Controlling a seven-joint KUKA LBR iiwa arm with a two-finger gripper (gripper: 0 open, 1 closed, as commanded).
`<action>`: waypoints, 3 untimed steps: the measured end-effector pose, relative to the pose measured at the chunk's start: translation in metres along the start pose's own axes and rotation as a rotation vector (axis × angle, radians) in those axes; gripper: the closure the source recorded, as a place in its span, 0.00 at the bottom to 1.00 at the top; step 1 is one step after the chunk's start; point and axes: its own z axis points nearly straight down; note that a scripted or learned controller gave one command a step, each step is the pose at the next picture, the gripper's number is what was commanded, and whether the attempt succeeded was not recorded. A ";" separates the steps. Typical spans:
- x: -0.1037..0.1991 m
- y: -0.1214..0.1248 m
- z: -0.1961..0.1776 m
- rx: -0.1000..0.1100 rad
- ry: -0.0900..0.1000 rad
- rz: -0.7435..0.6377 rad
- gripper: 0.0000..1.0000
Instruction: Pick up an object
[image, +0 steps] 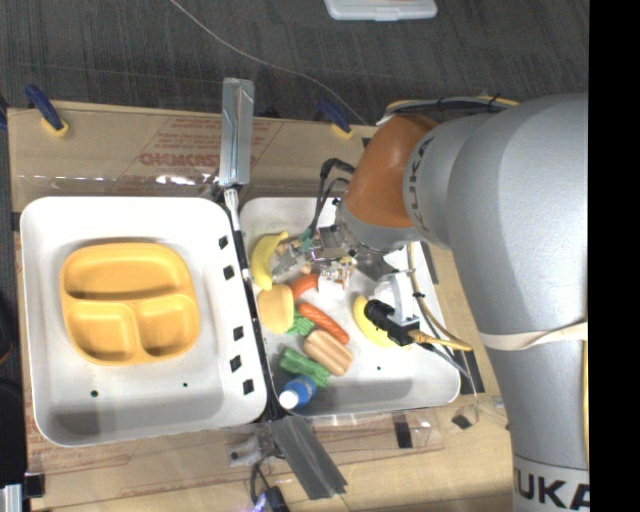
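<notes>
Banana (264, 258) just left of pincer (300, 262), right bin (440, 375)

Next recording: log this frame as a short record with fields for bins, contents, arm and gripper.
left bin: holds a yellow divided tray
right bin: toy food pile, with banana, carrot, hot dog, green piece, blue-capped bottle
arm: reaches in from the right over the right bin
gripper: low over the pile by the banana; grasp unclear
</notes>
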 end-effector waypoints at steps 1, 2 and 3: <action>0.003 -0.067 0.013 0.028 0.007 -0.028 0.00; 0.003 -0.067 0.003 0.029 0.007 -0.032 1.00; 0.003 -0.067 0.004 0.030 0.007 -0.032 0.00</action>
